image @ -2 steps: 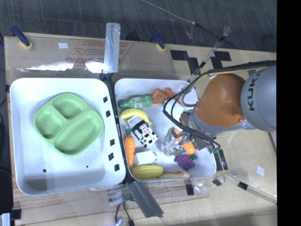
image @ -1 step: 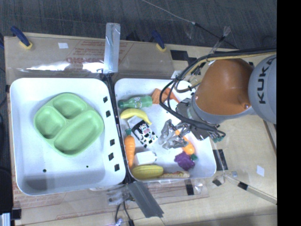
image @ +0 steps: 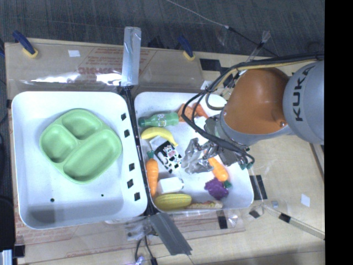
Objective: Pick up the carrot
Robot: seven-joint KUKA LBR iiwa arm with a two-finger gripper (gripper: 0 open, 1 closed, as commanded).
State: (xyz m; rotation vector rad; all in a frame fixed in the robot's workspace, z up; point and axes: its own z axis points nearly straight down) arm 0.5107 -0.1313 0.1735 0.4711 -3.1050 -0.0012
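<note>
Nearest the viewer, at the lower edge of the right shallow white plastic bin (image: 242,200), lie a yellow oblong toy vegetable (image: 172,201) and, to its right, a purple toy grape cluster (image: 217,189). Just above them sit a white rectangular block (image: 170,185) and the orange toy carrot with a green top (image: 151,173), which lies along the bin's left wall, apart from the hand. A second orange toy carrot (image: 218,170) lies just right of the metallic two-finger hand (image: 194,158); whether the hand is spread or clenched cannot be told, and nothing is seen between its fingers. Beside the hand is a black-and-white spotted toy (image: 167,154), then a yellow toy banana (image: 157,134) and a green toy bottle (image: 160,118). The left white bin (image: 33,203) holds a light green divided plate (image: 81,144). The grey arm with its orange band (image: 259,104) reaches in from the right over the wooden counter (image: 287,192).
</note>
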